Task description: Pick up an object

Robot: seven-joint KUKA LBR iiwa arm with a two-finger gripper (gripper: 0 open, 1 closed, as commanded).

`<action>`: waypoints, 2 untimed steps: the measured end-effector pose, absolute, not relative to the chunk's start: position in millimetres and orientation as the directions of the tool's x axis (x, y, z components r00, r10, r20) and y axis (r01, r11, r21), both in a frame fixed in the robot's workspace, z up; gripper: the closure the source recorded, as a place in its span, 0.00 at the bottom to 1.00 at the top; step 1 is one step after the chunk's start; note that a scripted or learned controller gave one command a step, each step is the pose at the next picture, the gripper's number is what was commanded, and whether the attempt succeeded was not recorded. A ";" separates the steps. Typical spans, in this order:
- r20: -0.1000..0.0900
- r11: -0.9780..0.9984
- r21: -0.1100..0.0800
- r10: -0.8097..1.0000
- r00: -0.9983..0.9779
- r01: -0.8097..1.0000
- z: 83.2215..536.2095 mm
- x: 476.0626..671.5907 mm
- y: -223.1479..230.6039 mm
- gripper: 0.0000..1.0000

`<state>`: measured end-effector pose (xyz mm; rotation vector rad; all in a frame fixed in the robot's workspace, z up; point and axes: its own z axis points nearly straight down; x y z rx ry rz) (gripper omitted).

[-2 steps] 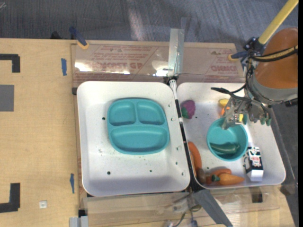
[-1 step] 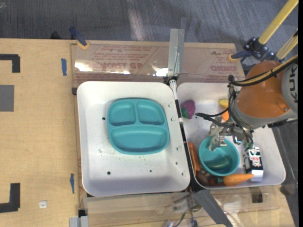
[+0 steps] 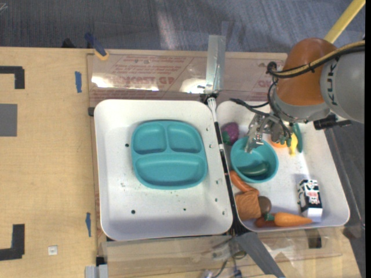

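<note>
My gripper hangs over the right bin, its metal fingers pointing down at the far rim of a teal bowl. Nothing is visible between the fingers. A purple object lies just left of the gripper, and yellow and orange pieces lie to its right. Along the bin's near side I see an orange carrot, a brown toy and a small black-and-white carton.
The left bin holds a teal divided plate. A metal divider rises between the bins at the back. The grey arm with its orange band covers the right bin's far corner.
</note>
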<state>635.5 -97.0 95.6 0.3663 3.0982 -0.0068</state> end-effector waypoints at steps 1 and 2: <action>-0.016 1.000 -0.002 0.012 -1.000 0.012 93.5 609.3 -183.8 1.00; -0.013 1.000 -0.002 0.011 -1.000 0.011 90.6 608.3 -182.8 0.00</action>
